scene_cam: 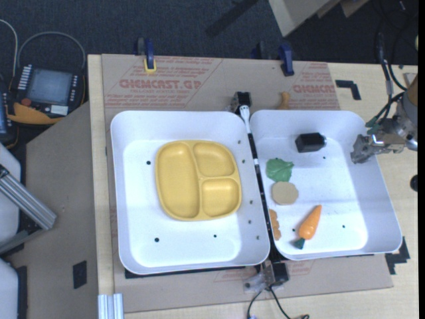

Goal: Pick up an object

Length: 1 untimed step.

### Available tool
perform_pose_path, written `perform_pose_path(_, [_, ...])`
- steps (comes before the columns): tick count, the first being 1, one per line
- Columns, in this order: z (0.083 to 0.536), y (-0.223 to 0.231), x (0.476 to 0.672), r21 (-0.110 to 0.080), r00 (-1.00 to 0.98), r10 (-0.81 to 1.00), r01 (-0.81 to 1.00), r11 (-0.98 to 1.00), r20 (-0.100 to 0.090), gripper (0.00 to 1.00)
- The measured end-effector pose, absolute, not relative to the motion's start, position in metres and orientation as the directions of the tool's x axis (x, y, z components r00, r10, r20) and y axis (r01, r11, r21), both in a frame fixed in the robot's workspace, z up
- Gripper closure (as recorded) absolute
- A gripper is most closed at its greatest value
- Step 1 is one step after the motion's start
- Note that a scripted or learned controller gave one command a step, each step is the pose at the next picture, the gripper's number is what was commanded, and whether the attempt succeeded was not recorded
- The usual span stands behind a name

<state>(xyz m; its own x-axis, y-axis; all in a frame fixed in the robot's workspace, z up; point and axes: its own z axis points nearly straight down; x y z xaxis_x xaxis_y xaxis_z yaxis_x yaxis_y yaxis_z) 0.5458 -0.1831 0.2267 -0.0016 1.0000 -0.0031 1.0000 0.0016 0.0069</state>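
Note:
The right bin holds a small black block near its back, a green leafy piece, a round tan disc and an orange carrot toward the front. A small orange-brown piece lies against the bin's left wall. My gripper hangs over the right rim of this bin, to the right of the black block and apart from every object. Nothing is seen held in it.
The left bin carries a yellow divided plate in its middle. A black divider strip runs between the two bins. Cables and the arm's wrist crowd the right edge of the bench.

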Motion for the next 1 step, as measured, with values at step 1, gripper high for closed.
perform_pose_path(1, [0.2243, -0.1289, 0.5568, 0.001, -0.006, 1.0, 1.0, 0.006, 0.002, 1.0])
